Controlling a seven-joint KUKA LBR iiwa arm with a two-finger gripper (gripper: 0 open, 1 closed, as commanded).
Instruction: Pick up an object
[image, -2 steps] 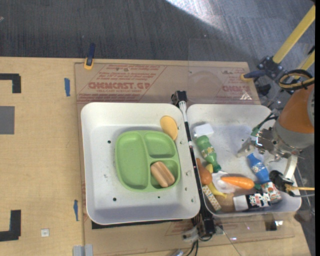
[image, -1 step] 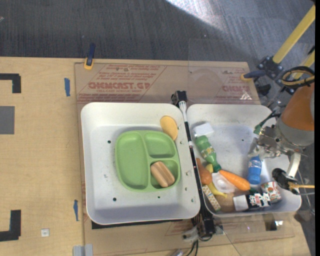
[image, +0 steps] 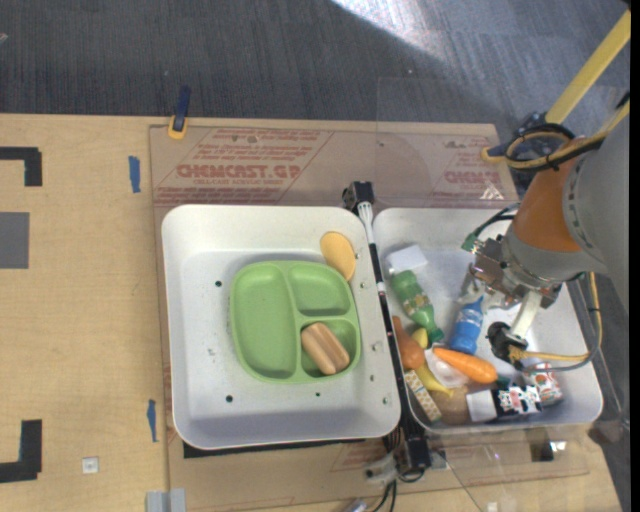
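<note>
Board reads "CHEMCAST GP", I think; claw over right bin.

Glossy white plastic bins, smooth matt green plastic tray, raw wooden bench, cardboard sheet

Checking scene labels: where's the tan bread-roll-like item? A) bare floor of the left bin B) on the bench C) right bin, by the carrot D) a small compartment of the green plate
D: the tan roll lies in the lower small compartment of the green plate, inside the left bin.
</note>
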